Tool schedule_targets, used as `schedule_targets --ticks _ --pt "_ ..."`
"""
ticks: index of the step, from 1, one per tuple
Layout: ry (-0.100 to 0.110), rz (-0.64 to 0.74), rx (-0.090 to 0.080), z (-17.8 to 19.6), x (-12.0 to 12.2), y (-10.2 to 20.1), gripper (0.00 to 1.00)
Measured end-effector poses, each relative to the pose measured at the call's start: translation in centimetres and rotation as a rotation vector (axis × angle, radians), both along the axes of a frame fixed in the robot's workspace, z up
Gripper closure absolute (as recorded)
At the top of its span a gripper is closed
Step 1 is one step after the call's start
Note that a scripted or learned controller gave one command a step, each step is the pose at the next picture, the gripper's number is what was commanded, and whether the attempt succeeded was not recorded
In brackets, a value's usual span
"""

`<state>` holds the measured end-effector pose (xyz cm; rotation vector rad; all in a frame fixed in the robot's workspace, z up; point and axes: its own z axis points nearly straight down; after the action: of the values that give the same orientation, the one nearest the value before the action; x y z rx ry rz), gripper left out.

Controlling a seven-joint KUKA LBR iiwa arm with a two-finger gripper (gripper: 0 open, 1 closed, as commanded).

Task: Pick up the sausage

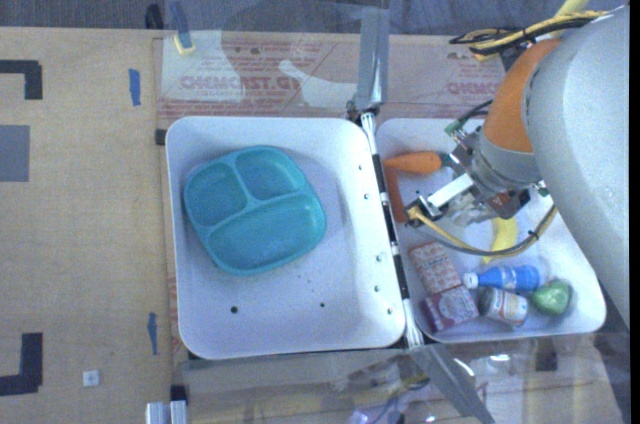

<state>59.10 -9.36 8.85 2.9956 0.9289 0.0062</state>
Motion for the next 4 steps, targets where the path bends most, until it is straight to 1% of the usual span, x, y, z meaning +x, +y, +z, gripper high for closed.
schedule_targets --ticks 1,2,3,4 --pt "0.001 0.004 0.0 1.0 0.0 0.1 1.0" --pt "0.002 -0.396 0.004 -0.1 3.1 0.0 1.0" --pt "0.004 -0.389 0.004 0.9 3.2 0.3 1.0" --pt "0.007 -0.211 0.005 9.6 5.0 1.3 1.0"
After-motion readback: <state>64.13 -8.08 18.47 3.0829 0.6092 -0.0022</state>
